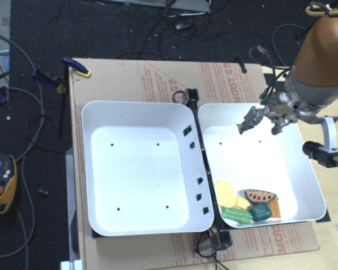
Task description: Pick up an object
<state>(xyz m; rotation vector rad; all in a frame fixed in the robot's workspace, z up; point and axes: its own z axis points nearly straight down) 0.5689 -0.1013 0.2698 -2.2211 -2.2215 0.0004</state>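
Several small objects lie together at the near edge of the right bin (304,179): a yellow piece (225,193), a green long piece (236,215), a teal piece (260,211) and a watermelon slice (261,196). Farther back, over the far part of this bin, hangs the gripper (263,122), its fingers spread apart with nothing between them, well apart from the objects. Left bin (96,151) stands just beside.

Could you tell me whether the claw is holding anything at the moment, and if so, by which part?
Nothing is held: the claw is open above the right bin, apart from the toys.
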